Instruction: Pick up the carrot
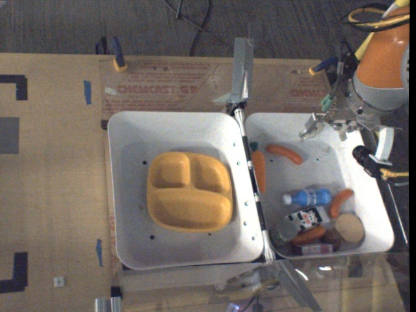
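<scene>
Two white bins side by side on the bench (pixel 52 194). Left bin (pixel 130 239) holds a yellow divided tray (pixel 190 192). Right bin (pixel 383 229): carrot (pixel 259 171) lying along the left wall, touching it; a sausage (pixel 285 153) just beside its upper end. Lower down, a blue-capped bottle (pixel 310 197), a second sausage (pixel 340 202), a round bun (pixel 350 227), all close together. My gripper (pixel 320 123) hangs over the bin's upper right corner, well apart from the carrot.

Matt yellow plastic tray (pixel 190 191)
</scene>
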`<state>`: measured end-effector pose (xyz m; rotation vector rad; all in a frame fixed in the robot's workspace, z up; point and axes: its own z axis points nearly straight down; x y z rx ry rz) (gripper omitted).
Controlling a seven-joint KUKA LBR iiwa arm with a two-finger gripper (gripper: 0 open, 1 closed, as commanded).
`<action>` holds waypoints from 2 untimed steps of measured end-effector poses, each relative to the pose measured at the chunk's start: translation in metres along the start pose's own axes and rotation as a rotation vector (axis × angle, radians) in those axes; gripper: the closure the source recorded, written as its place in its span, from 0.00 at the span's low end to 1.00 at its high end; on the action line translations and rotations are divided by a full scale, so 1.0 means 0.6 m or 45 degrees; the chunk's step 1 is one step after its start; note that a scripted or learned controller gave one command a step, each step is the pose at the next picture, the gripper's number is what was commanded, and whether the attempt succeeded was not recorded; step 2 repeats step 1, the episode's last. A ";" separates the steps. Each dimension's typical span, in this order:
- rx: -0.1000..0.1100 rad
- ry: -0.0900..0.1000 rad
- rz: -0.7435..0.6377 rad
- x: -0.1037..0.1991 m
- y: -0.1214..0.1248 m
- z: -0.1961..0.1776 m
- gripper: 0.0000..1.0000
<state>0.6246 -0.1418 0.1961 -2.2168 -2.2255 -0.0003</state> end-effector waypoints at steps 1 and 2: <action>-0.006 -0.002 -0.349 0.071 0.013 0.164 0.00; -0.006 -0.002 -0.349 0.071 0.013 0.164 0.00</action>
